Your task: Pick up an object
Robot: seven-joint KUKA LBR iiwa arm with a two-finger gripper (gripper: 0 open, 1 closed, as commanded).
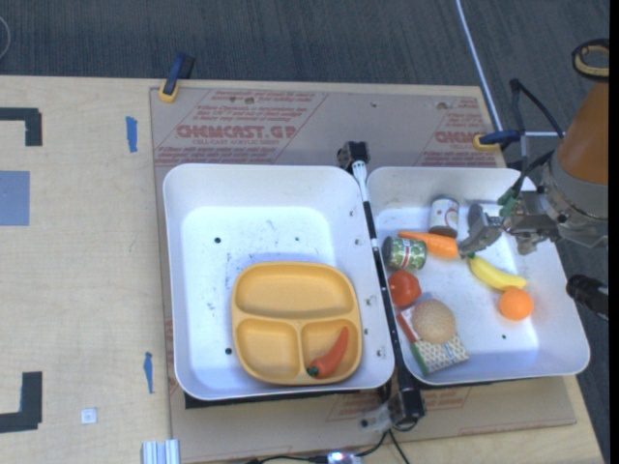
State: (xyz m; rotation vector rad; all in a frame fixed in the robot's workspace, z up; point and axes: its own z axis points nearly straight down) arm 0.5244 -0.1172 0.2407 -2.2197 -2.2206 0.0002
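We see the gripper [474, 232] low in the right bin [571, 341], its grey fingers [476, 222] pointing left toward the carrot [432, 245]. We cannot tell how far apart the fingers stand, and we see nothing held between them. Their tips lie just right of the carrot's thick end and just above the upper end of the banana [496, 274]; whether they touch either we cannot tell. Behind the fingers the wrist runs right to the arm [590, 153], with its orange band near the frame's edge.

Around the gripper, the carrot lies across the bin, its tip toward the green can [404, 253], which lies on its side against the bin's left wall. A white cup [444, 212] sits just above the carrot. The banana slants down to the right, and an orange [515, 304] sits just below its lower end. A tomato [404, 286] rests under the can, and below it a bun [434, 321] lies on a packet [441, 355].

In the left bin [193, 259] we see a yellow tray [290, 293] with three compartments; a red chilli [332, 352] lies in the lower right one.
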